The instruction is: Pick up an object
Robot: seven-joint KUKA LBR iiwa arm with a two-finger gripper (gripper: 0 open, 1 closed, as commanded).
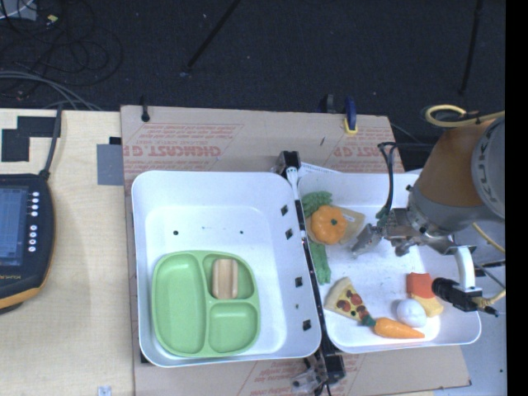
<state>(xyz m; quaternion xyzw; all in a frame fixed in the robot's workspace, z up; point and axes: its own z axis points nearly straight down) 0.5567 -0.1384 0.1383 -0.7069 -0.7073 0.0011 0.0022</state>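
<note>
Camera view: round orange fruit point(327, 224)

One fixed camera looks down at a slant from above the worktop point(82, 180), taking in both white bins point(214, 196) side by side.

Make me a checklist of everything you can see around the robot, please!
Surface: two white bins, left bin, right bin, on cardboard.
Job's things: orange fruit, pizza slice, carrot, white egg, red-yellow piece, green leafy piece.
Clutter: green divided tray holding a tan piece.
Grippers: gripper low in right bin beside the fruit.
Cables: black cables on the floor behind.
Surroundings: control pendant at left.
</note>
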